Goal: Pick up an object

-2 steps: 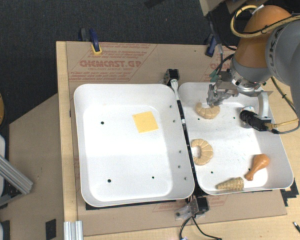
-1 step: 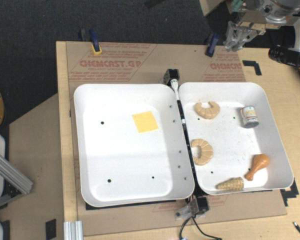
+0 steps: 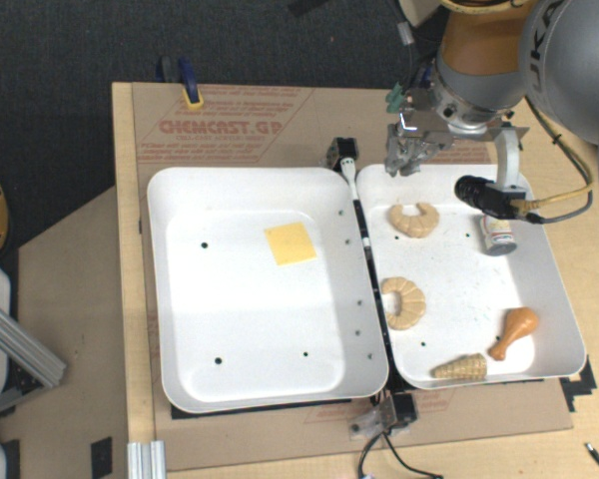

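Ridged tan cone [image 3: 460, 368], curled pastries [image 3: 402, 302].

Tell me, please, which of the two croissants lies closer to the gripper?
The upper croissant, just below the gripper at the right bin's far end; the lower croissant sits mid-bin.

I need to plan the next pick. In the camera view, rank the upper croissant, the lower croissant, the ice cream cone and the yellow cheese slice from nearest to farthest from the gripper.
Measured from the gripper:
1. Upper croissant, right bin, just below the gripper.
2. Lower croissant, right bin, by the divider.
3. Yellow cheese slice, left bin; close to the lower croissant's rank, slightly farther.
4. Ice cream cone, right bin's near edge.
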`<state>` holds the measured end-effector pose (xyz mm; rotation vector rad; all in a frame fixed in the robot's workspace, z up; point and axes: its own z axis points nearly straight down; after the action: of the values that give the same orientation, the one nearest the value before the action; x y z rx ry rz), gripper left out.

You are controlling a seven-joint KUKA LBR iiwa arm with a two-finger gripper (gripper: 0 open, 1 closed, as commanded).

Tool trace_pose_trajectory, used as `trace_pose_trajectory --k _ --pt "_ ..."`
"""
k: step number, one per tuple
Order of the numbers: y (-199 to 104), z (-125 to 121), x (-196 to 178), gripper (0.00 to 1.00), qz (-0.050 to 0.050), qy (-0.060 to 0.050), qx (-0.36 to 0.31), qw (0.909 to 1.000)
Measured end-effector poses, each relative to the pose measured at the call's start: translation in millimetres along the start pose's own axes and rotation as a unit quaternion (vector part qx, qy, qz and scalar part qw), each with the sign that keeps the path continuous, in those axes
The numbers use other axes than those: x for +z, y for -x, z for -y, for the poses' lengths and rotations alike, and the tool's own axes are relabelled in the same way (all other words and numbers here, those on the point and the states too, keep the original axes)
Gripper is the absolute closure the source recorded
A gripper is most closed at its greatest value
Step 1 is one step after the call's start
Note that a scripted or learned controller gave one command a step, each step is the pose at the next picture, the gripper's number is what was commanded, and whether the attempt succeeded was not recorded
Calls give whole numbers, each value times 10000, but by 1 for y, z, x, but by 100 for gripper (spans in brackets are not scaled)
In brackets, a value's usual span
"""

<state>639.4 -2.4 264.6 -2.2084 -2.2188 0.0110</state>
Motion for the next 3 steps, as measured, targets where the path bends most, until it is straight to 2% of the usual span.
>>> trace_pose_trajectory --k 1,2,3 --pt "-51 -15 -167 100 2 177 -14 9998" --pt "-114 34 -89 100 6 11 -13 10000" --pt "-157 33 -220 100 -14 150 -10 9999"
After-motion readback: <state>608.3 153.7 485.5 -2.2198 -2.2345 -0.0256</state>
